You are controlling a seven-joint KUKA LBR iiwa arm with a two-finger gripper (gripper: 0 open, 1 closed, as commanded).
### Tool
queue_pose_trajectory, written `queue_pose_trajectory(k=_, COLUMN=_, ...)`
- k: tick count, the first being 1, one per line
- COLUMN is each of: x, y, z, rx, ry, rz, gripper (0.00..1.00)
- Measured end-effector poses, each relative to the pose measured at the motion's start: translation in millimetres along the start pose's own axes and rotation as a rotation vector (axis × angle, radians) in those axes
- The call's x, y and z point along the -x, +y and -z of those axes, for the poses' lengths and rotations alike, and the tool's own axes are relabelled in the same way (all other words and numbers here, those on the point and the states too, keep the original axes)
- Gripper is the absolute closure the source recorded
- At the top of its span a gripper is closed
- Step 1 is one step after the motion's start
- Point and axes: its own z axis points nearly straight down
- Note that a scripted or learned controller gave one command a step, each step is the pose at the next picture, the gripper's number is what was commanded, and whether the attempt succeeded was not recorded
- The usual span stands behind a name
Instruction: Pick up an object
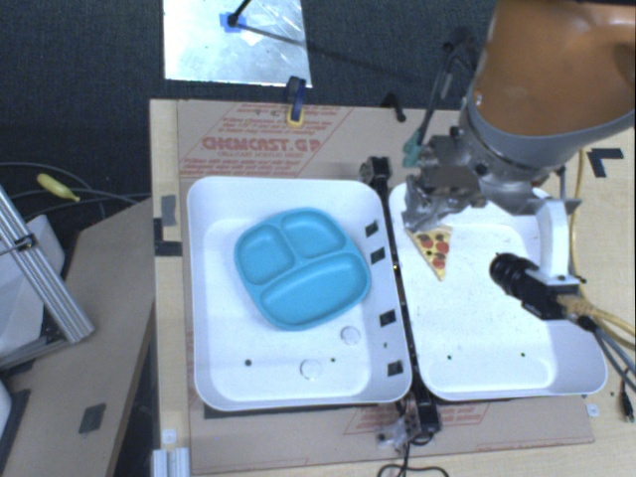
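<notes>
A toy pizza slice (435, 249) lies in the right bin (497, 356), near its far left corner, point towards the front. My gripper (425, 210) hangs directly over the slice's crust end, its metal fingers pointing down and nearly touching it. The large grey and orange arm fills the upper right and hides the bin's far edge. A blue divided plate (301, 266) rests in the middle of the left bin (229, 366).
A black cylindrical part (527, 284) on a white bracket juts over the right bin's right side. Cables run along the right edge. Cardboard lies under both bins, and a shiny metal sheet (237, 28) sits at the back.
</notes>
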Motion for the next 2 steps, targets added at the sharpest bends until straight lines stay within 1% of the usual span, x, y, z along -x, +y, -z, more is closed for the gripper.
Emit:
queue_pose_trajectory(k=1, x=-49, y=9, z=-48, rx=-0.003, ry=0.000, rz=0.002, gripper=1.00)
queue_pose_trajectory(k=2, x=-82, y=36, z=99, rx=0.019, ry=0.007, rz=0.002, gripper=1.00)
